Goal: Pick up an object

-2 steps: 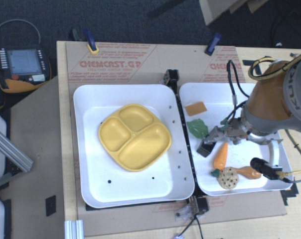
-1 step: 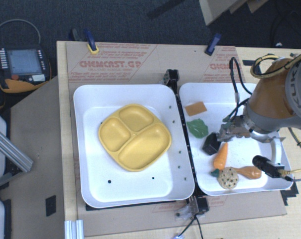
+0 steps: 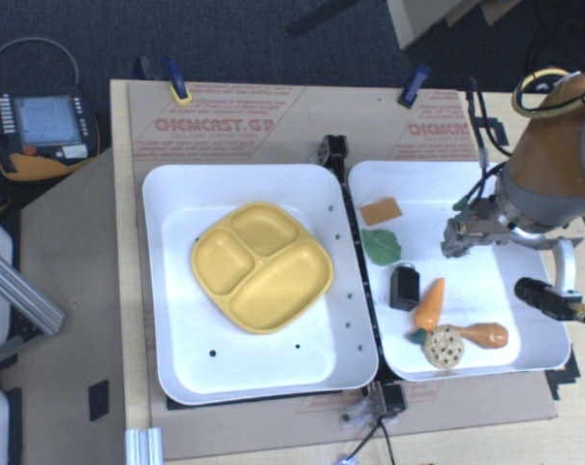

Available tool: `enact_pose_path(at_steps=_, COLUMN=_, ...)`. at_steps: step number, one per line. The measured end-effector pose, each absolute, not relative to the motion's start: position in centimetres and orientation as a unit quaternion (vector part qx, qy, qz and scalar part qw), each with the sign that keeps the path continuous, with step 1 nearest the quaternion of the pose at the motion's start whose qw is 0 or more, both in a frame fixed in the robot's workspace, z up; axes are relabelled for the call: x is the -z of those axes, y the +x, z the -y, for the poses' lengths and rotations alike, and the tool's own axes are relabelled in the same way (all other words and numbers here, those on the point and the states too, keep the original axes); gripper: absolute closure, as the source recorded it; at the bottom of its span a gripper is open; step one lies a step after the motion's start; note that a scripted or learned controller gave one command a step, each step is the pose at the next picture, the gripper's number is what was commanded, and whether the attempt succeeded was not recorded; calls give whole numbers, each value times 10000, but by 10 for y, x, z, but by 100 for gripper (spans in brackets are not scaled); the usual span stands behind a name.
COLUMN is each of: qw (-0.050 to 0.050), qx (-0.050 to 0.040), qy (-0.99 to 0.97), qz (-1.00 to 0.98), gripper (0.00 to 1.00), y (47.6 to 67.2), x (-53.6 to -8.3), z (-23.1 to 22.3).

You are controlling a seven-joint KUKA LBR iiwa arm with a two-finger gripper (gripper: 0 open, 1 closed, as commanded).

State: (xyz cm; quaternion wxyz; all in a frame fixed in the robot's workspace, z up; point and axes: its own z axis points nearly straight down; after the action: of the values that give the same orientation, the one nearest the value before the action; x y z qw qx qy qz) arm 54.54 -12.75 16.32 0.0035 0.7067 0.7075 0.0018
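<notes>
stage: early, nothing lifted | gripper (image 3: 454, 240): above bare floor of right bin (image 3: 467, 182), finger spread cannot be made out, nothing seen held | objects: carrot (image 3: 429, 304), black block (image 3: 404, 287), green piece (image 3: 382, 247) lie nearby | left: descend, grasp, lift

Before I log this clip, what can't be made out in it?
- Pincer: too small and dark in the camera view to tell its state or whether it holds anything.
- Arm: cut off by the right edge.
- Black block: too small to identify.
- Right bin: its right rim is covered by the arm.
</notes>
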Motion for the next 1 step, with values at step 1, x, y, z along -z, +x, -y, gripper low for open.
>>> enact_pose_path(at_steps=1, qw=34, qx=-18, qy=7063, qz=-7079, gripper=100, y=554, x=-216, z=120)
